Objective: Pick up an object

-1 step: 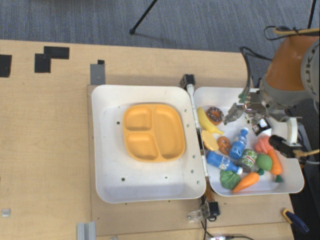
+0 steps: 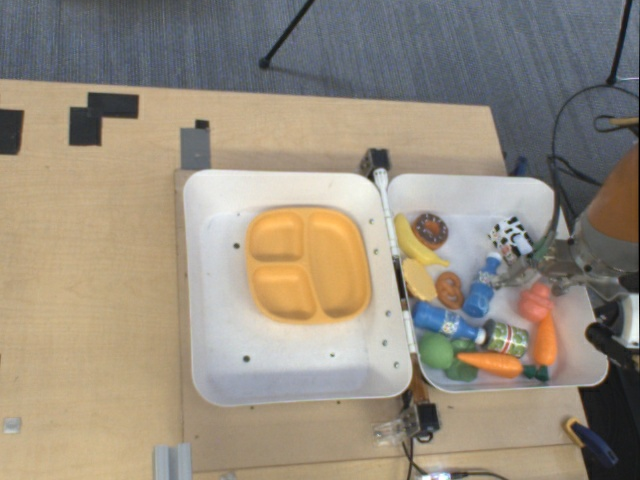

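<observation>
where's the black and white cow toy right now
The cow toy sits in the right bin, near its far right corner, just beyond the blue bottle and close to the gripper reaching in from the right.

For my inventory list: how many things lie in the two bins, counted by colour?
Yellow or yellow-orange: 3 (divided plate, banana, lemon-like piece)
Orange: 2 carrots
Blue: 2 bottles
Green: 2
Brown: 2
Black-and-white: 1 cow
Pink: 1
Total: 13

My arm, reaching in from the right

Orange band behind the wrist; gripper (image 2: 524,271) low, fingers pointing left, slightly spread.
</observation>
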